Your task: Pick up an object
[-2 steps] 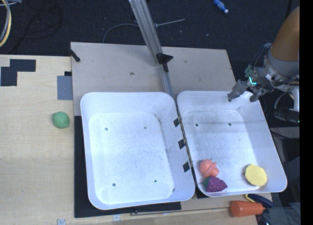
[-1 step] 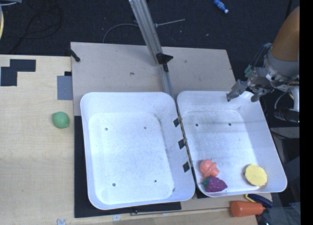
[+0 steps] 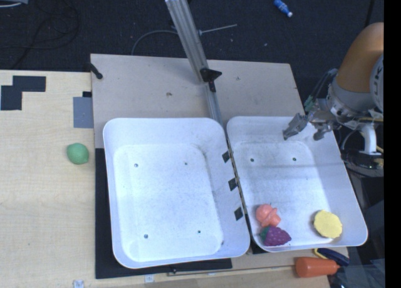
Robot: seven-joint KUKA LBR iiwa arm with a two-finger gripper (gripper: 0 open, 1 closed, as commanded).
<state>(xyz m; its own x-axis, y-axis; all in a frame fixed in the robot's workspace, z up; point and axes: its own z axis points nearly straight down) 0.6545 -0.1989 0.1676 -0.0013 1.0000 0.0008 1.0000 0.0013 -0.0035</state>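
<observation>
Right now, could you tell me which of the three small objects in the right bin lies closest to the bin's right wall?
The yellow round piece; it sits by the right wall, while the pink object and purple object cluster near the left wall.

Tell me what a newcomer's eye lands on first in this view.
First the bright toys in the right bin: a pink one touching a purple one near its front left corner, and a yellow one at the front right. Then the arm's hand, hanging above that bin's far edge with nothing between its fingers. A green ball lies alone on the bench, left of both bins.
</observation>
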